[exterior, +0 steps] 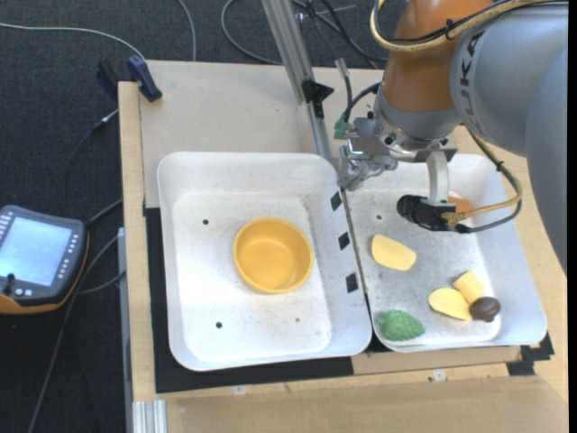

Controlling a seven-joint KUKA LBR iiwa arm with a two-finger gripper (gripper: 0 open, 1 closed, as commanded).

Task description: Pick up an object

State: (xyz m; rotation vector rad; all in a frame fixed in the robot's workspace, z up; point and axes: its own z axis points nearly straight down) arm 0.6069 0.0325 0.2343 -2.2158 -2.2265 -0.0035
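Observation:
My gripper [363, 166] hangs over the rim between the two bins, at the back left corner of the right bin [521, 287]. Nothing shows in its grasp. In the right bin lie a pale yellow flat piece [393, 253], a yellow wedge [448, 303], a short yellow block [468, 284], a brown ball [485, 308] and a green lump [399, 325], all nearer the front than the gripper. An orange item [459, 206] peeks out behind a black part of the arm [425, 212]. A yellow bowl [272, 255] stands upright in the left bin [180, 242].
A slanted metal pole [293, 52] rises from the back where the bins meet, just left of the gripper. Black markers [343, 240] run along the divider. A teach pendant [36, 258] lies off the bench at the left, with cables on the floor behind.

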